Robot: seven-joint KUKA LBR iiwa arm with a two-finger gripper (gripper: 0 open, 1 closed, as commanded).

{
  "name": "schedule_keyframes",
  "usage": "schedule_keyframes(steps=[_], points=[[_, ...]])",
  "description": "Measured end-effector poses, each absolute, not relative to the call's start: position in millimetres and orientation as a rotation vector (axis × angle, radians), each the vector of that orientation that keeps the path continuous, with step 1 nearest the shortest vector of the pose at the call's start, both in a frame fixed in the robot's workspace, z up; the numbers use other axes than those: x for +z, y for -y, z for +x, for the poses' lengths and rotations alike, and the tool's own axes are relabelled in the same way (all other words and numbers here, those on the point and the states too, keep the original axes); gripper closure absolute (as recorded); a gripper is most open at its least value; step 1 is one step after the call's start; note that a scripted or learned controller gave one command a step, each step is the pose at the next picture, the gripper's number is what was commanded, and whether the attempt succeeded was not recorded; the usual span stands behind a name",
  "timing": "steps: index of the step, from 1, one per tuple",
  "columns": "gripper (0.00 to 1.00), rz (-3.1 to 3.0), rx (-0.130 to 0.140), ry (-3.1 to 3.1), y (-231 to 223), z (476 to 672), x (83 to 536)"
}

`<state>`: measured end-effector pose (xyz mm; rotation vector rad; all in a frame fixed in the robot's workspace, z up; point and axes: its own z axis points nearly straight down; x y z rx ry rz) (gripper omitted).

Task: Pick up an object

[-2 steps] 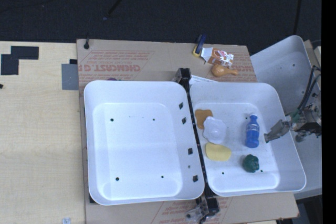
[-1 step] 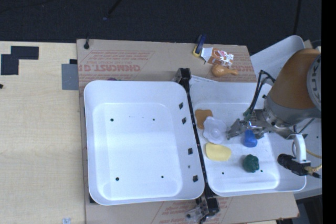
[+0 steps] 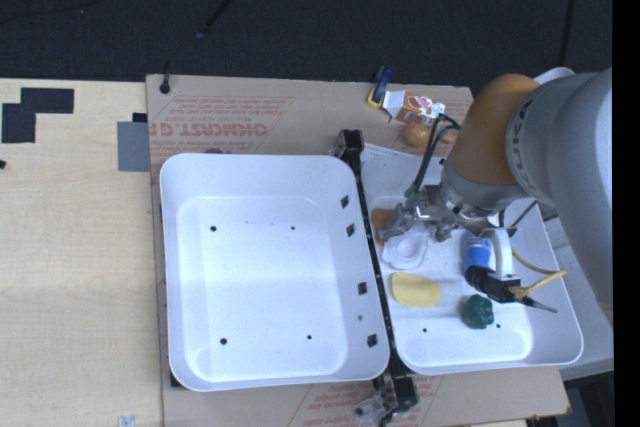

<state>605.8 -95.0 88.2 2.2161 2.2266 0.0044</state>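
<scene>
From my overhead camera I see a brown cardboard sheet [image 3: 240,120] under two shallow white bins; red print on it appears mirrored and I cannot read it reliably. The left white bin [image 3: 190,205] shows bare floor with small dark holes. The right white bin [image 3: 545,340] holds a pale yellow flat lump [image 3: 414,290], a dark green round ball [image 3: 478,312], a blue and white cylinder [image 3: 478,253] and a whitish translucent piece [image 3: 405,247]. My grey arm's metal gripper [image 3: 428,215] sits low over that whitish piece, near the bin's left wall; I cannot tell its finger spacing.
</scene>
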Motion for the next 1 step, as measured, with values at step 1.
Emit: schedule_keyframes(steps=[1], points=[[0.0,2.226,-0.006,-2.222,18.3,589.7,163.9]])
